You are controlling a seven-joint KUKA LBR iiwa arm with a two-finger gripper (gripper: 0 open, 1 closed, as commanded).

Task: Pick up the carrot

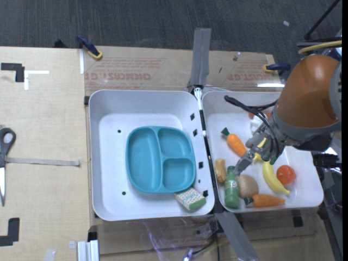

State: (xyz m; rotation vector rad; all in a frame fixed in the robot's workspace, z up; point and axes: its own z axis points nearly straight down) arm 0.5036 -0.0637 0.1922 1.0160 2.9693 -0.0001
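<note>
On the far left of the table (pixel 43 200) a pair of scissors (pixel 5 151) lies at the edge of the view, with strips of tape near it. Further right sits the left bin (pixel 103 200), which holds a teal divided plate (pixel 161 159) near its middle and a small sponge (pixel 191 199), yellow and green, lying just off the plate's lower right corner. Behind the bins a sheet of cardboard (pixel 130 69) lies flat, pinned by a blue clamp (pixel 88 46) at its left corner. The right bin (pixel 310 197) touches the left one along their shared wall and is crowded with toy food. Close to that wall lies a brownish piece of food (pixel 219 170), and just right of it a green bottle (pixel 231 188) lies with its neck pointing up the view. A carrot (pixel 235 143), orange with a green top, lies in the upper left part of this bin, tilted, apart from the other food. A kiwi (pixel 248 185) rests just beside the bottle, and a second carrot (pixel 267 200) lies along the near wall below it. The pincer (pixel 243 163) hangs between the upper carrot and the kiwi, just right of and below the carrot; whether its tips are apart or together I cannot tell, and nothing is seen held in it. To its right lie a banana (pixel 273 179) and a tomato (pixel 286 174), under the orange-banded arm (pixel 310 99).
</note>
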